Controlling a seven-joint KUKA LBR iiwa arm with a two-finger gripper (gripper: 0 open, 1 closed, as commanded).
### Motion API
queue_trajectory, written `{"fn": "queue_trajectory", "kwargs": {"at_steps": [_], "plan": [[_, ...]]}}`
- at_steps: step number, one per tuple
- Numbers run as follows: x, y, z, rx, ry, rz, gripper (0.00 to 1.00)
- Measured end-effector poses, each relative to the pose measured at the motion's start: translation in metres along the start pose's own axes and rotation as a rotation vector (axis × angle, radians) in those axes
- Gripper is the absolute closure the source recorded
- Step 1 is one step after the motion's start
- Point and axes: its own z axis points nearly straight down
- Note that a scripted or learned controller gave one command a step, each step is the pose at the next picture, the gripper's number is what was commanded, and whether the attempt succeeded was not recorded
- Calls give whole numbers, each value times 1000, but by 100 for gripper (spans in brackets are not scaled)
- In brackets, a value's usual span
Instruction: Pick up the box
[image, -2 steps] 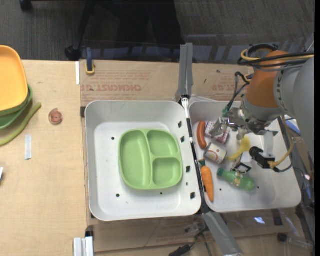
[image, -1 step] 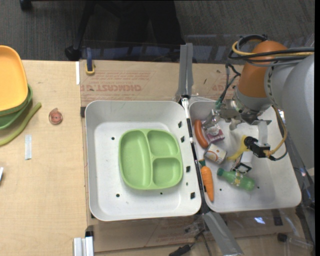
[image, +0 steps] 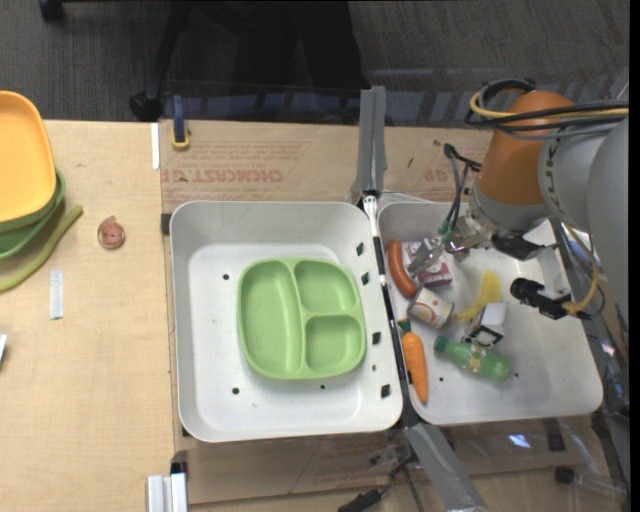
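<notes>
A small white box (image: 490, 322) with a dark mark lies in the right bin (image: 560, 385), between a yellow banana (image: 485, 292) and a green bottle (image: 476, 361). My gripper (image: 440, 250) hangs low over the back left part of that bin, left of and behind the box. It is right above a small grey and purple item (image: 430, 264) that I cannot identify. The grey arm with its orange band (image: 522, 150) rises behind it and hides the bin's back right corner.
Along the right bin's left wall lie a red sausage (image: 398, 268), a small can (image: 430, 309) and a carrot (image: 415, 366). The left bin (image: 200, 400) holds a green divided plate (image: 302, 318). Yellow and green plates (image: 22, 175) are stacked at the far left.
</notes>
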Motion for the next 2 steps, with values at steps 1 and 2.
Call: {"fn": "queue_trajectory", "kwargs": {"at_steps": [1,2], "plan": [[-2,-1,-9,-1,-1,4,100],[19,31,-100,0,-1,104,100]]}}
